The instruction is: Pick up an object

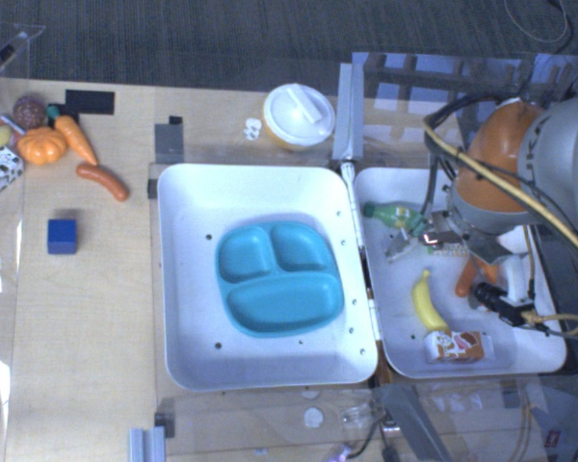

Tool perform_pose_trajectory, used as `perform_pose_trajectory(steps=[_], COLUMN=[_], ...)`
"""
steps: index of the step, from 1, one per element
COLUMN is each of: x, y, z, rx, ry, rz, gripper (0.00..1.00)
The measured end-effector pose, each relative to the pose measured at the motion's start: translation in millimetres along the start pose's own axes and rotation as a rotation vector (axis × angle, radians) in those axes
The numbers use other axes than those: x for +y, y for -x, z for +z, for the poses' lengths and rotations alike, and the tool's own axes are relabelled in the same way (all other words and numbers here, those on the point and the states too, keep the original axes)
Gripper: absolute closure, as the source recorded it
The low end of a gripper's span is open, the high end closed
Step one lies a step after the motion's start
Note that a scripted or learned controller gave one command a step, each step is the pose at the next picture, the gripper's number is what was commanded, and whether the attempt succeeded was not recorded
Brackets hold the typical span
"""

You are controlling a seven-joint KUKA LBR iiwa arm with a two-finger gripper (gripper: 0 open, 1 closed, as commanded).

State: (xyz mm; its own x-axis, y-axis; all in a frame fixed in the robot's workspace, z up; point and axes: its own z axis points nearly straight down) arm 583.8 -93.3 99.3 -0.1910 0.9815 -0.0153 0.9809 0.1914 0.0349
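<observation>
My gripper (407, 243) hangs low over the upper left part of the right bin (549, 359), with the grey arm and its orange band (501, 162) behind it on the right. A green bottle-like item (389, 214) lies just above the gripper tip, close to it; I cannot tell if they touch. Just below the gripper lies a yellow banana (425, 302). An orange carrot-like piece (465, 279) sits to the right, partly under the wrist. A small brown and white carton (457, 346) rests near the bin's front wall.
The left bin (188, 258) holds a blue divided plate (280, 275). A white lidded bowl (300, 114) stands behind the bins. On the bench at the far left lie toy vegetables (60, 142), a sausage (103, 181) and a blue cube (63, 236). Cables (520, 311) trail over the right bin.
</observation>
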Motion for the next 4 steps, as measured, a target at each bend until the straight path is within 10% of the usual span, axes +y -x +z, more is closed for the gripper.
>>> perform_pose_trajectory(steps=[1,2,3,4], x=[-45,-43,-93,-95], y=[25,28,74,7], z=[0,-11,6,-120], rx=[0.0,-0.007,0.008,0.017], ry=[0.001,0.007,-0.018,-0.033], rz=[-0.129,-0.128,-0.322,-0.109], gripper=[0.0,1.0,1.0,1.0])
